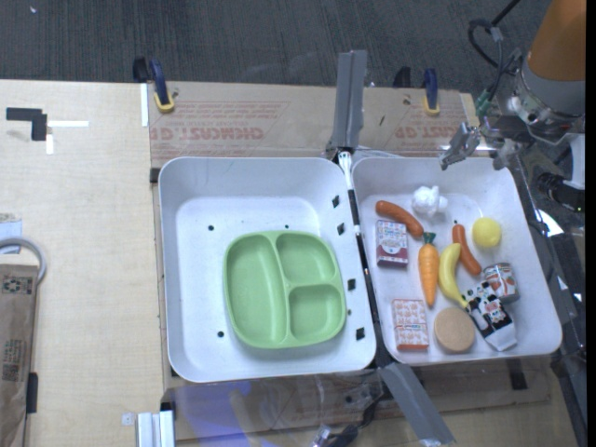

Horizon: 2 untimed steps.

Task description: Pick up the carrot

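The carrot (427, 268) is orange with a green top and lies lengthwise in the middle of the right bin (535, 250), its top pointing to the far side. A red box (392, 245) lies to its left and a banana (450, 273) to its right. My gripper (480, 149) hangs over the far rim of the right bin, well beyond the carrot and to its right. Its two fingers stand spread apart, open, with nothing between them.
The right bin also holds a sausage (400, 217), a white crumpled lump (426, 198), a lemon (486, 233), a can (500, 280), a cracker box (410, 324), a round bun (454, 330) and a carton (491, 317). The left bin (186, 250) holds a green divided plate (284, 289).
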### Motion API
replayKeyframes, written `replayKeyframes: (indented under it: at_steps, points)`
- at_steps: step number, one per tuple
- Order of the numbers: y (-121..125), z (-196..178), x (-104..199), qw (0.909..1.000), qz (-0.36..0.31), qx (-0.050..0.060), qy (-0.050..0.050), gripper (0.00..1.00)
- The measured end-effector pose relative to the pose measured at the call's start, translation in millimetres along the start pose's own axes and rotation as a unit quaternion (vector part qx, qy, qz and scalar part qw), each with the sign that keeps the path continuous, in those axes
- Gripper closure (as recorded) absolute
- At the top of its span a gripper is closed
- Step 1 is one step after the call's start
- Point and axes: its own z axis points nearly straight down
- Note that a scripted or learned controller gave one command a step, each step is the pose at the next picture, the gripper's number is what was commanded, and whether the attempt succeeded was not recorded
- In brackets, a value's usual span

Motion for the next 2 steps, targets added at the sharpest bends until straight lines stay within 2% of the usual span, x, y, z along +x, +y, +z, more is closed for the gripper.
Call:
replayKeyframes:
  at_steps: [1,2]
  points:
    - [-35,124,-1,0.9996,-0.028,0.000,0.000,0.00]
    - [10,87,-35,1.0000,0.008,-0.002,0.000,0.00]
